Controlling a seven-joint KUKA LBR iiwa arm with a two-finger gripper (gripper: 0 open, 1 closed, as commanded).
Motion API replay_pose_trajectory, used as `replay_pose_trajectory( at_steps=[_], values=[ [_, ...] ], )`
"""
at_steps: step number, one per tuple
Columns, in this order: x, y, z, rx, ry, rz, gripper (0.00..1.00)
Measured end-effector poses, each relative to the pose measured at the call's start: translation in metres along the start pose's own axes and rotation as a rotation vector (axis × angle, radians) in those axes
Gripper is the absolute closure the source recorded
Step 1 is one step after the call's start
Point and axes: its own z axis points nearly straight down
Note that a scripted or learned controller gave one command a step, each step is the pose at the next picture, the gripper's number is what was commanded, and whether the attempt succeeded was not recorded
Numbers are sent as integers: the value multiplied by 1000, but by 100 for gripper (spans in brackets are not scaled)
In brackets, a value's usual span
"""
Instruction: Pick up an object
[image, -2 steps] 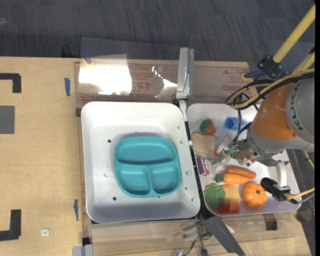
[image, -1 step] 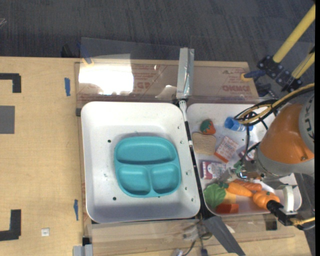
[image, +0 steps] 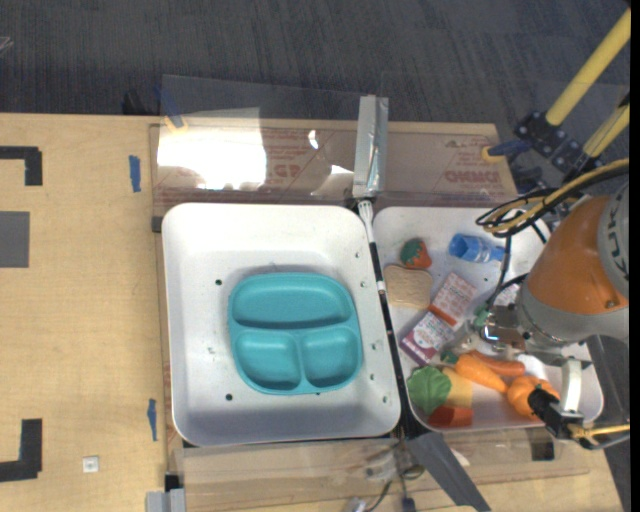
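The right bin holds a pile of toy food and packets. An orange carrot lies near the front, with a second orange piece to its right. A green leafy toy and a red and yellow item sit at the front left. Two pink and white packets lie in the middle. Further back are a red and green strawberry, a blue bottle and a tan pad. My gripper is low in this bin, just above the carrot and beside the lower packet.
A teal divided tray rests in the left bin. The wall between the two bins runs just left of the pile. Yellow and black cables hang over the right bin's back edge. The grey and orange arm covers the bin's right side.
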Motion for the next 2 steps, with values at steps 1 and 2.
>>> replay_pose_trajectory(
  at_steps=[1,2],
  values=[
    [11,-10,0,-4,-4,-31,0],
    [10,-9,-11,-8,-3,-29,100]
  ],
)
